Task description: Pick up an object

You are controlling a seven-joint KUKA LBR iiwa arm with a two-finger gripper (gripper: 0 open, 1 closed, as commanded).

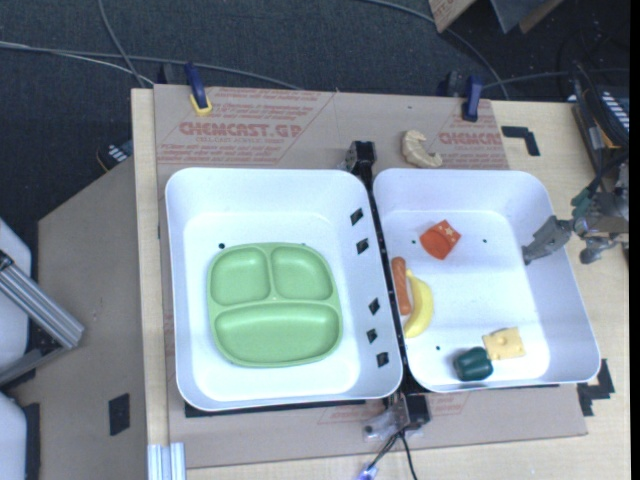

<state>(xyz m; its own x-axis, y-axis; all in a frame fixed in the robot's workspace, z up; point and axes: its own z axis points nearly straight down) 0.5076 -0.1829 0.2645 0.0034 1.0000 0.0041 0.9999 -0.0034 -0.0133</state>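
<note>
Fingers look spread apart with nothing between them; gripper (pixel 572 238) sits at the right bin's (pixel 560 353) right rim, well off every target. Candidates: orange block (pixel 440 240) mid-bin, banana (pixel 419 306) and carrot-like stick (pixel 400 284) against the left wall, cheese wedge (pixel 504 344) touching the green piece (pixel 473 365) near the front. Risk: wall blocks a finger on banana; touching pair gets nudged or double-grabbed.

bench (pixel 150 268) bears 2 white bins (pixel 185 298).
</note>
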